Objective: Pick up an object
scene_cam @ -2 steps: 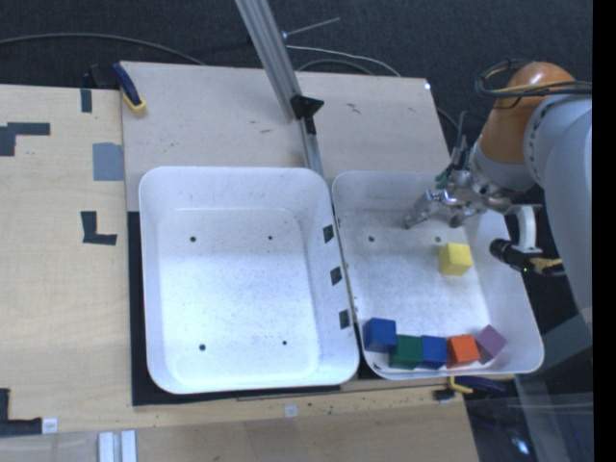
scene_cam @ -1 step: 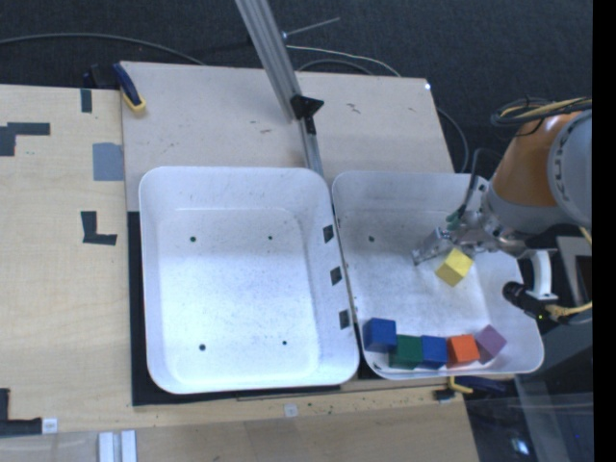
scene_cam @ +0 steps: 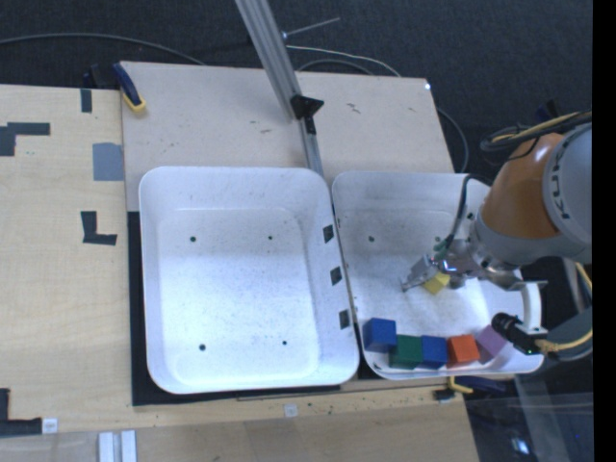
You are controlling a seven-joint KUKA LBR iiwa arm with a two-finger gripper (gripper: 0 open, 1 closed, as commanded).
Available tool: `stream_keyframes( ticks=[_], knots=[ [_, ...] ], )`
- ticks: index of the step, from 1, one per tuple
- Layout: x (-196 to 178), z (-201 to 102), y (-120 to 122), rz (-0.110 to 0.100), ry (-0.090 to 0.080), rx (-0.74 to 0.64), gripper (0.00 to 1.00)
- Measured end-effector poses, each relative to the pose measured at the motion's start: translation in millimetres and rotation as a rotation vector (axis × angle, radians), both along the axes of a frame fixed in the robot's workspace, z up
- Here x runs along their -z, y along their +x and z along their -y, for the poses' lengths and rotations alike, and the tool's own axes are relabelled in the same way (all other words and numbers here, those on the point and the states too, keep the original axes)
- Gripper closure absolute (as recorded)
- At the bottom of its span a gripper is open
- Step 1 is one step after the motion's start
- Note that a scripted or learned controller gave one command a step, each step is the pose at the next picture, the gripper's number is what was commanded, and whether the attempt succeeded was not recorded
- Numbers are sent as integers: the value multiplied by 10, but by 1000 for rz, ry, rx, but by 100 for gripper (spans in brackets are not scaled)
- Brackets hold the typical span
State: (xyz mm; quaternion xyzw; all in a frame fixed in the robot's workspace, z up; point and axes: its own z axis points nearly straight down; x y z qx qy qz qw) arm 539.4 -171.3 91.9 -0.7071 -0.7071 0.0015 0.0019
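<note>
My gripper [scene_cam: 423, 279] is low over the middle of the right white bin [scene_cam: 385, 200], at the end of the grey arm with its orange band [scene_cam: 520, 200]. A small yellow block [scene_cam: 437, 283] lies right against the gripper's right side; I cannot tell whether it is gripped or just beside it. Along the bin's near wall stand a blue block [scene_cam: 379, 332], a green block [scene_cam: 406, 350], a second blue block [scene_cam: 433, 350], an orange block [scene_cam: 463, 349] and a purple block [scene_cam: 493, 342].
The left white bin [scene_cam: 154, 258] adjoins the right one, with black clips [scene_cam: 335, 275] on the shared wall. A slanted metal rail [scene_cam: 274, 56] crosses the bench behind the bins. Cables lie at the right, beside the arm.
</note>
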Motion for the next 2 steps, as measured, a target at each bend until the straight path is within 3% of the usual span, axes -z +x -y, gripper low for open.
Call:
stream_keyframes(
  ticks=[1,2],
  knots=[
    [-96,1,18,3,0,-2,100],
    [-91,0,18,2,0,-2,0]
  ],
)
